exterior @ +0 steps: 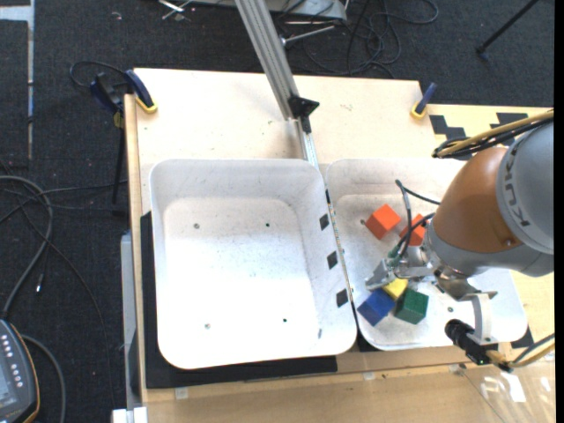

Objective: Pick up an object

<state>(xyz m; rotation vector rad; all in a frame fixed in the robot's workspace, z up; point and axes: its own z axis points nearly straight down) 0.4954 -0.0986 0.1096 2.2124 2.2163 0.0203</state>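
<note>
Nearest the camera, at the front of the right bin (511,324), three small blocks are sitting in a tight cluster: a blue block (374,307) at the left, a green block (411,306) just beside it on the right, and a yellow block (396,288) tucked behind and between them, touching or nearly touching both. The pincer (394,274) is hovering right over the yellow block, metal parts crowding its top; whether it is wide or narrow I cannot tell, and nothing is visibly clamped in it.

These blocks are looking like small, stiff, light cubes, probably wood or plastic, with flat faces that should be giving a firm hold if taken on two opposite sides. The crowding is the trouble: neighbours are leaving little room alongside the yellow one, so a squeeze may be nudging the others.

Farther back, an orange block (383,221) is lying well apart from the cluster, with free space around it, and is likely the easier pick. The left bin (167,236) is sitting alongside on the surface (220,113).
</note>
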